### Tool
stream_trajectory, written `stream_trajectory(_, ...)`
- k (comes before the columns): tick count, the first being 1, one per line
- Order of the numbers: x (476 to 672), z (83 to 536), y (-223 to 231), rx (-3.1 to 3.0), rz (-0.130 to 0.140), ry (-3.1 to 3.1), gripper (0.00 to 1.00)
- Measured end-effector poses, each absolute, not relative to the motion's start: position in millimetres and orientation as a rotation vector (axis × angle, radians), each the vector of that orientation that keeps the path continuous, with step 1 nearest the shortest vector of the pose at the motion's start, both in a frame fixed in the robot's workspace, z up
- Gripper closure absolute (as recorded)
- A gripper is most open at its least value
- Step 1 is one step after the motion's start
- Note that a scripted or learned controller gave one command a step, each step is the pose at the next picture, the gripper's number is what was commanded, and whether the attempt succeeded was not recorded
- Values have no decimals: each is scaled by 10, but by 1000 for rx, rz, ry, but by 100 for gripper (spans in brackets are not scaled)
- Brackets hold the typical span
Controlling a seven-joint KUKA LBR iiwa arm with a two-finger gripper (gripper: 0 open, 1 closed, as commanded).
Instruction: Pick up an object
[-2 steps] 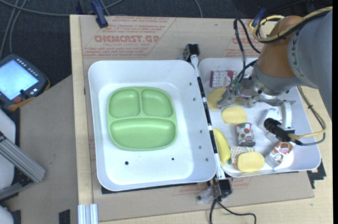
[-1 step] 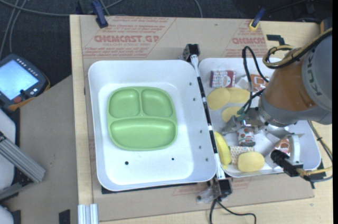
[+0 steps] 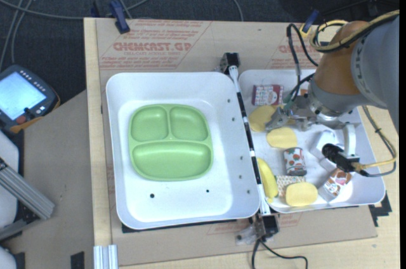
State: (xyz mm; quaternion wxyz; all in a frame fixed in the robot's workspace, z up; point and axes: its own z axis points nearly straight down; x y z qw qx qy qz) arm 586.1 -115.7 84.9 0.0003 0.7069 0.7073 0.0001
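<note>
We see arm (image 3: pixel 355 65) cover upper right bin (image 3: pixel 374 188); jaws (image 3: pixel 293 112) low among items, we cannot tell their state. Cluster there: yellow pieces (image 3: pixel 281 137), small can (image 3: pixel 294 162) upright, red-white packet (image 3: pixel 267 94). Banana (image 3: pixel 268 177) lies at bin's left wall, long axis near-to-far, part hidden by rim. Left bin (image 3: pixel 127 198) holds green divided plate (image 3: pixel 170 142). Worktop (image 3: pixel 95 134) cut off at right.

A green divided plate (image 3: pixel 170 141) lies in a white bin (image 3: pixel 120 93) (yellow pieces (image 3: pixel 281 137) fill the other).
</note>
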Motion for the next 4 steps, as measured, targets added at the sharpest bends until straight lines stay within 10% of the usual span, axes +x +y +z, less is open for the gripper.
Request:
stream_trajectory(1, 4860, 840, -1062, 2224, -1, 2221, 0)
stream_trajectory(2, 5361, 845, -955, 2220, 0, 2222, 0)
stream_trajectory(3, 5362, 941, -956, 2221, 1, 2220, 100)
stream_trajectory(4, 5361, 940, -956, 2221, 1, 2221, 0)
